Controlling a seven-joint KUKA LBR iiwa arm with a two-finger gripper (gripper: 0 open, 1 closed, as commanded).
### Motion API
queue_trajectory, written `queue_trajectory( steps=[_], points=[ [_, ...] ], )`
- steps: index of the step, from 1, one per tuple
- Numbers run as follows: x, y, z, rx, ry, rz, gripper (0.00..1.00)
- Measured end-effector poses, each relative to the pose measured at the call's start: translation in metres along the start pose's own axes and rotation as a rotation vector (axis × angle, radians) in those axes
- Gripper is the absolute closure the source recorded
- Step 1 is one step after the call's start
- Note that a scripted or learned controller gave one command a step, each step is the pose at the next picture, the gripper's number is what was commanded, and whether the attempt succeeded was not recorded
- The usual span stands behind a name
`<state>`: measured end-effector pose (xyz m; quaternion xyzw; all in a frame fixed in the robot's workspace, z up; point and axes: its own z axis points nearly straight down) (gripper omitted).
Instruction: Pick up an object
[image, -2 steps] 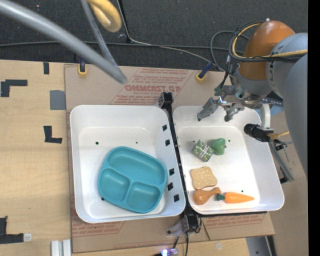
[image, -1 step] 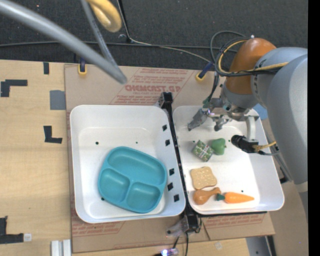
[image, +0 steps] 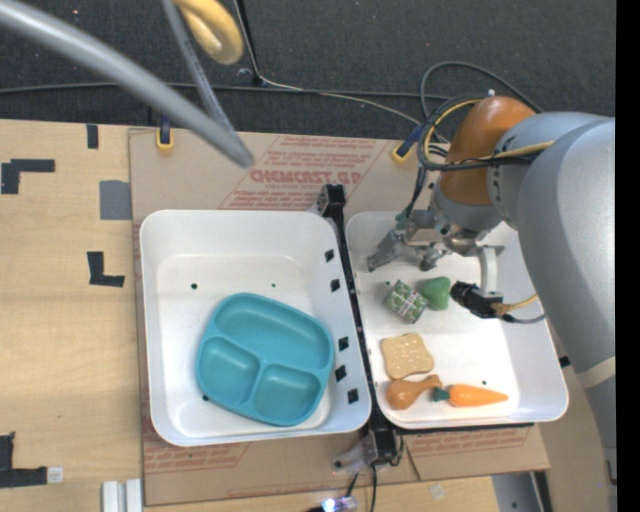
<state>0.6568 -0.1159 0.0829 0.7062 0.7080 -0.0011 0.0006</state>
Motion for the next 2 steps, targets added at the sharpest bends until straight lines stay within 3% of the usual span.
queue_trajectory(
  steps=[1,2],
  points=[
    [0.0,0.001,-0.013,-0.002,0.0,-0.001,1.0],
    [0.002,0.005,-0.055,-0.003,0.002,0.001,1.0]
  ],
)
